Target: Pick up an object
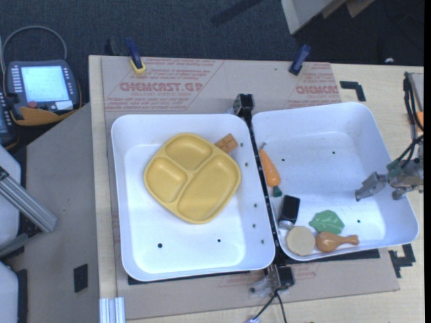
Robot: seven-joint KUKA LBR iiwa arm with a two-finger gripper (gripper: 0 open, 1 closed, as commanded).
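Note:
The right bin (pixel 316 123) holds an orange carrot (pixel 270 169) against its left wall. Along its near side lie a small black block (pixel 289 209), a green leafy piece (pixel 326 220), a round beige disc (pixel 301 240) and a brown drumstick (pixel 335 241). My gripper (pixel 382 184) reaches in over the right bin's right rim, low over the bin floor. It is up and to the right of the green piece and apart from every object. Nothing shows in its grasp.
The left bin (pixel 135 200) carries a yellow divided plate (pixel 193 177) with a small brown block (pixel 226 142) at its far right corner. A dark divider (pixel 259 180) runs between the bins. Cables (pixel 412 113) hang at the far right.

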